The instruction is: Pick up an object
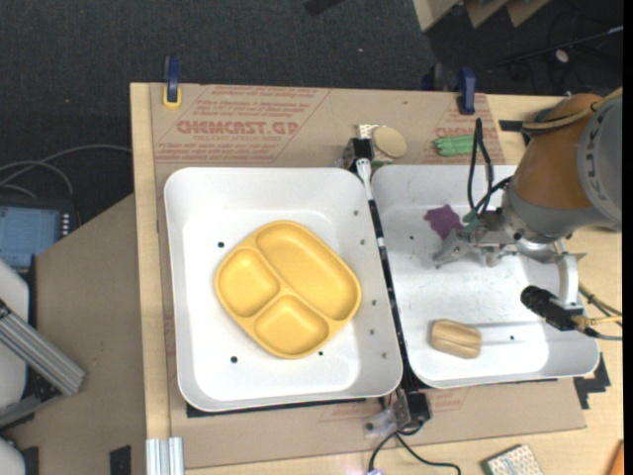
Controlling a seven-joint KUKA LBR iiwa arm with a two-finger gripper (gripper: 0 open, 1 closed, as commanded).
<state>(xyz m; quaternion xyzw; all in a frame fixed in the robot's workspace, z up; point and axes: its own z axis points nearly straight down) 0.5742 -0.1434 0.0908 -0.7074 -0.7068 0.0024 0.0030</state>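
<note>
Left bin: yellow divided plate mid-floor. Right bin: arm over right edge, gripper low mid-bin, finger state can't tell. Tan block near front edge. Purple piece beside gripper, toward back edge.

I see yellow three-compartment plastic tray lying in left shallow white bin. Right shallow white bin holds small purple object near far side, tan rounded wooden block near front. Tool low over right bin, just beside purple object. Green item on tabletop behind bins.
</note>
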